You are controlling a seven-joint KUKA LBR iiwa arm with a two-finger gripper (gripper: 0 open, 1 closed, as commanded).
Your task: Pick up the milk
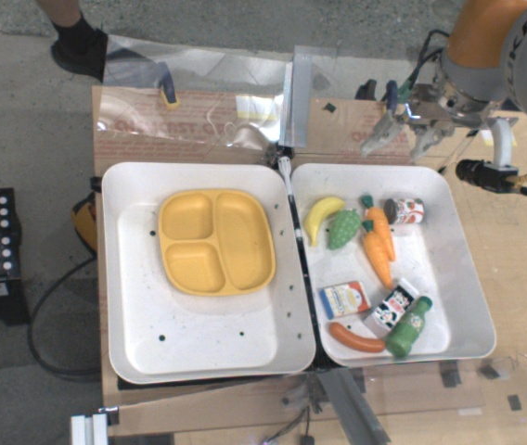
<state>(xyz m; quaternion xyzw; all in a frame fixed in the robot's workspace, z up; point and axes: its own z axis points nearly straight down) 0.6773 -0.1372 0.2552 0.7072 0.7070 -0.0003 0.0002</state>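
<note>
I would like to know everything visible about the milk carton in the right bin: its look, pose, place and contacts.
The small black-and-white milk carton looks like printed cardboard, with a cow-like pattern and a white top end. It lies on its side, tilted diagonally, near the front of the right white bin. The green plastic bottle lies against it, the red sausage is just in front, and the small orange-and-white carton lies close on its left.

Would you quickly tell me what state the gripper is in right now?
Gripper: open, holding nothing, hovering above the far edge of the right bin, away from the milk.
</note>
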